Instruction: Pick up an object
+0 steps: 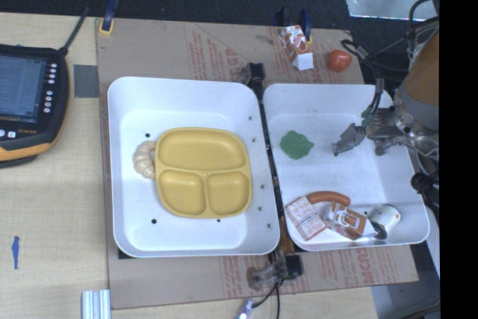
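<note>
My gripper [365,143] hangs over the right bin [388,179], near its right side, open with nothing between its fingers. A green lump [296,145] lies in that bin to the gripper's left, clear of the nearest fingertip. Along the bin's front edge lie an orange sausage [328,198], a small white and red packet [304,217], a second printed carton [347,223] and a white and grey object [385,217]. All of these sit below the gripper in the view, untouched.
The left bin [127,213] holds a yellow divided plate [203,170] with a beige lump [143,158] at its left side. Behind the bins stand a small carton [297,46] and a red ball-like fruit [340,60]. A control pendant [26,101] lies far left.
</note>
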Robot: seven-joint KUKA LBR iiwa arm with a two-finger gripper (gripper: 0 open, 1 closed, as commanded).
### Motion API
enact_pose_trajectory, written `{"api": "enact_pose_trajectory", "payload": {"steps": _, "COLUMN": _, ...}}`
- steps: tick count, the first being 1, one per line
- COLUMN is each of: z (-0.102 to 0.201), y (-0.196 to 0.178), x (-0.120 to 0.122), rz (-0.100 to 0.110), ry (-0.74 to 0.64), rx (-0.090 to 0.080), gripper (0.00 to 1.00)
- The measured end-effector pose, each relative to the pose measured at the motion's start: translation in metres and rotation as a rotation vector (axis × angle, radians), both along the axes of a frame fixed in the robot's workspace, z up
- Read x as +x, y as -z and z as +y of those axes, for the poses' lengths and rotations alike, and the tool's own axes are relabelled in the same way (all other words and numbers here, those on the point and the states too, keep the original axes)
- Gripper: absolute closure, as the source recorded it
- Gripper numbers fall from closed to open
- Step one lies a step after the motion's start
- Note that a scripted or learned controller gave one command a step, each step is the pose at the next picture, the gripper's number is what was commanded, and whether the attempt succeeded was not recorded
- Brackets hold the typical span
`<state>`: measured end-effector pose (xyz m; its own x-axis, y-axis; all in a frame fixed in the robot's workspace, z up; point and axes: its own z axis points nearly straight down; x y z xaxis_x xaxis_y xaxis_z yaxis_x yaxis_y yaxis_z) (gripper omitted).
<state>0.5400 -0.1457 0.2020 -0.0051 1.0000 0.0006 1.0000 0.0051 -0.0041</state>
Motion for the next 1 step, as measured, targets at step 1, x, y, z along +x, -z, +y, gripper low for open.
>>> {"api": "enact_pose_trajectory", "payload": {"steps": 1, "z": -0.0663, "y": 0.1118, "x": 0.0496, "rz": 0.002, "ry": 0.000, "rx": -0.001, "gripper": 0.00}}
